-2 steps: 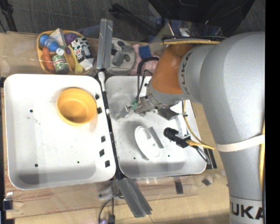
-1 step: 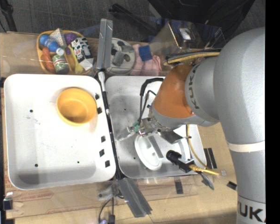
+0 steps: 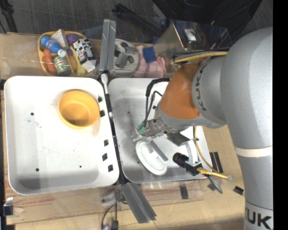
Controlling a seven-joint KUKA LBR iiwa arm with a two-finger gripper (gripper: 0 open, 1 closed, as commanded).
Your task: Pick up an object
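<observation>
A white oval dish lies in the right bin, near its front edge. My gripper reaches down into that bin right above the dish's back rim, under the orange wrist band. A small green thing shows at the gripper's left side; whether it is held I cannot tell. A yellow bowl sits upright in the left bin, toward its back right corner.
Behind the bins stand a yellow basket with several small toys and bottles, a grey round object and a pink cloth. The large grey arm covers the right bin's right side.
</observation>
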